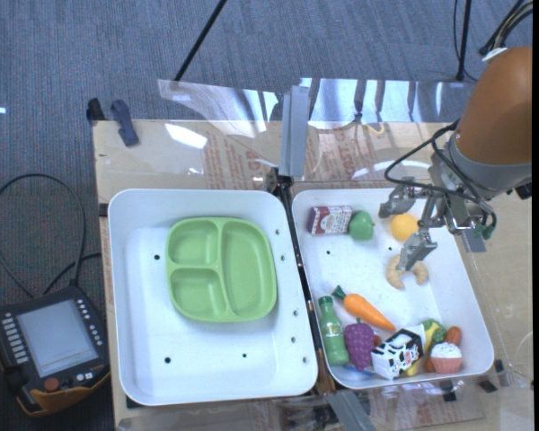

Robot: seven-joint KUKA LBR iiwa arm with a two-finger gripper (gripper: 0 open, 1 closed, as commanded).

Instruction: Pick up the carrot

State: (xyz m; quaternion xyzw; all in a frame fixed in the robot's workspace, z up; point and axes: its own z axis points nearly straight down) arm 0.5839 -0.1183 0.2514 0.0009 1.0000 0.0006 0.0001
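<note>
Carrot (368, 309) lay untouched in the lower middle of the right bin (463, 281), between the green bottle (333, 331) and grapes (360, 341). End effector (419, 246) hovered further up, over the croissant (406, 273), fingers apart, holding nothing. Pick not started: reposition, descend, grasp all left.

Blue-grey carpet (63, 52) around wooden bench (153, 155)

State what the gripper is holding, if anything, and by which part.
Nothing. The gripper hangs open above the right bin; the carrot lies untouched below it.
</note>
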